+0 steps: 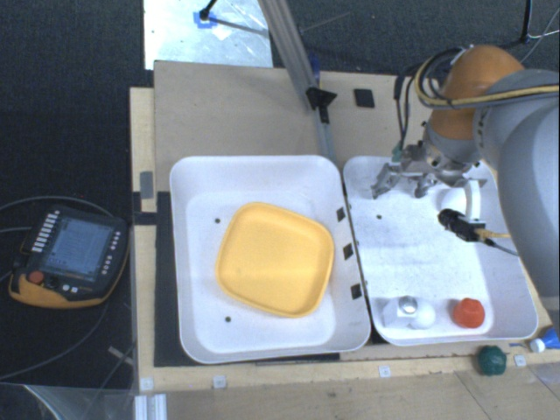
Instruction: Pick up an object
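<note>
Gripper hung spread wide and empty at the right bin's far end, well apart from the orange object it presumably wanted.

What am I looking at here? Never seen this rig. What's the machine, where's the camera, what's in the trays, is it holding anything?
One camera is fixed above a bench, looking down at a slant. The grey machine with the orange band at the right is a robot arm; its two-finger gripper hangs over the far end of the right bin. I see nothing between its fingers, and the view is too coarse to tell whether they are open or shut.

Two shallow white bins sit side by side. The left bin holds a yellow square plate. At the near end of the right bin lie a small red object and a white and silver object. A dark green ball lies on the bench outside the bins. The handheld control pad lies on the floor at left.
</note>
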